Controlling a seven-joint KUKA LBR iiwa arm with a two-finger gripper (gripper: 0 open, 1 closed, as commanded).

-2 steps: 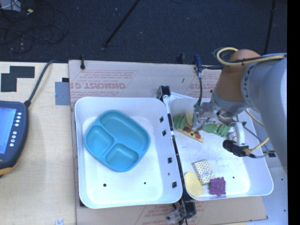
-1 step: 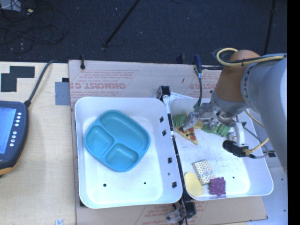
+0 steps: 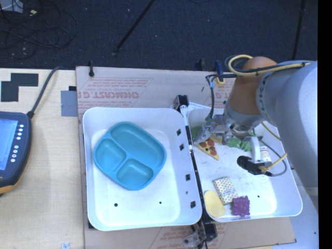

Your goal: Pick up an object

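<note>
stage: reaching, nothing lifted | gripper (image 3: 224,134) low at far side of right bin (image 3: 280,204), over pizza slice (image 3: 208,147) | finger state: cannot tell | left: grasp, lift

Overhead light, fairly even; white bins (image 3: 104,211) bright, near blown out at rims; dark floor (image 3: 155,25) underexposed, little detail; soft shadow under blue plate (image 3: 129,154); slight overall softness, arm (image 3: 290,102) blurry up close.

The bench (image 3: 46,139) bears cardboard (image 3: 114,90), two white bins (image 3: 104,211) and a tablet (image 3: 10,149).
</note>
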